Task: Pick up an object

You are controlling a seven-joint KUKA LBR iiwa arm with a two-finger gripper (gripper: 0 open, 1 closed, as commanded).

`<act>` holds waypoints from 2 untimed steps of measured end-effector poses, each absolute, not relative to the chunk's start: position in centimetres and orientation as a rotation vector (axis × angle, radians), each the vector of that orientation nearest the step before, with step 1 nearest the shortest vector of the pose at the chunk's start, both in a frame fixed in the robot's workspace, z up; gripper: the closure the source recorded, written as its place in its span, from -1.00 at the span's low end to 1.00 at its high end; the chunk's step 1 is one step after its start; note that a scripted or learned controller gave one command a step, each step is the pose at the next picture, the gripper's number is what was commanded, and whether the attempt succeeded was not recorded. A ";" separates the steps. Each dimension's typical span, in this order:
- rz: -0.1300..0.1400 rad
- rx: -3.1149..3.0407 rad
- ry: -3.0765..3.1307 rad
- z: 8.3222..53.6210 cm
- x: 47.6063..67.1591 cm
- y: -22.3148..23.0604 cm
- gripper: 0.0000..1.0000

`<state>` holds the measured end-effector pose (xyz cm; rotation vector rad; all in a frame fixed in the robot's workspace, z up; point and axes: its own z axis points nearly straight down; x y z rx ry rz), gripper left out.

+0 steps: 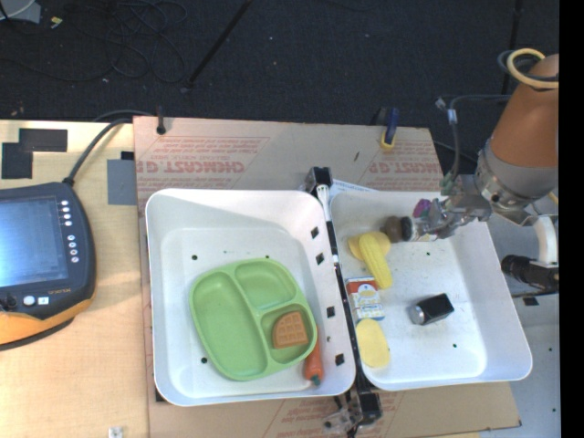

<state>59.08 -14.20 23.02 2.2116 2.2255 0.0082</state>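
Note:
My gripper (429, 222) reaches in from the right over the far edge of the right bin (497, 354). A small purple thing (422, 208) shows at its tip, and a dark brown round object (397, 228) lies just left of it. A yellow corn cob (375, 255) lies left of centre in that bin. Below it are a small red and white carton (366, 298) and a pale yellow piece (372, 343). A black and grey cylinder (431, 309) rests near the bin's middle.
The left bin (173, 226) holds a green divided plate (248, 318) with a brown biscuit (290, 328) in one compartment. An orange carrot (313, 367) lies at that bin's near right corner. A tablet controller (41, 249) sits at far left.

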 end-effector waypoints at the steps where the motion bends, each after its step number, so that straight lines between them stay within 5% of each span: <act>1: 0.002 2.216 2.231 23.0 59.7 -7.4 1.00; 2: -0.012 2.230 2.223 14.2 60.2 -12.5 1.00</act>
